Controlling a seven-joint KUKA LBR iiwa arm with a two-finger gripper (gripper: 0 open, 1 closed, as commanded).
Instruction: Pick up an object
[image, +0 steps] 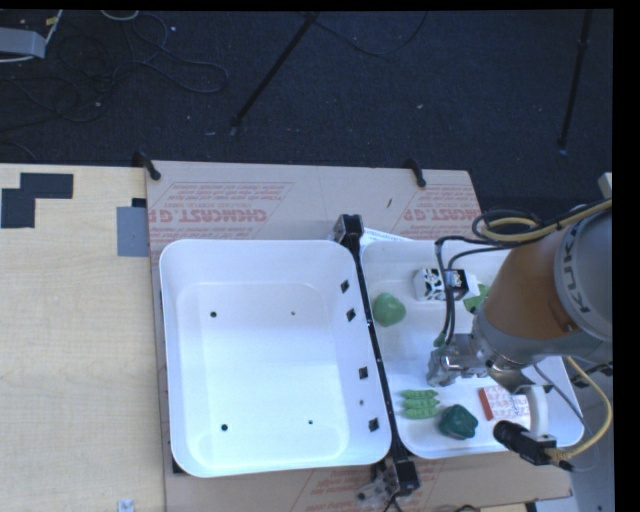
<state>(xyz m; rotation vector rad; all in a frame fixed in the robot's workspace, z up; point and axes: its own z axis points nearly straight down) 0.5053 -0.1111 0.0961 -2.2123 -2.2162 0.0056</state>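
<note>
Gripper (447, 366) sits low inside the right bin (400, 262), near the bin's middle. The wrist and the orange band of the arm (540, 295) cover most of it from above, so I cannot tell whether it is released or clenched, and nothing can be made out in its grasp.

Candidate objects, all placed against the right bin. Light green ball (388, 309) near the bin's left wall, upper half. Green pod-like piece (421, 403) toward the bin's near edge, just below the gripper. Dark green lump (459, 422) beside that pod piece, closer to the near rim. Red-and-white packet (505, 405) further toward the bin's right side, partly under the arm. Small black-and-white item (432, 283) at the bin's far end, by the cabling.

Left bin (175, 300) adjoins the right bin across the black divider clips.

Risks, as judgement: the gripper looks to stand on bare floor between the ball and the pod piece, so a close here may catch nothing. The low pod piece could slide off under a descent. The loose cable near the wrist might snag the small far-end item.
</note>
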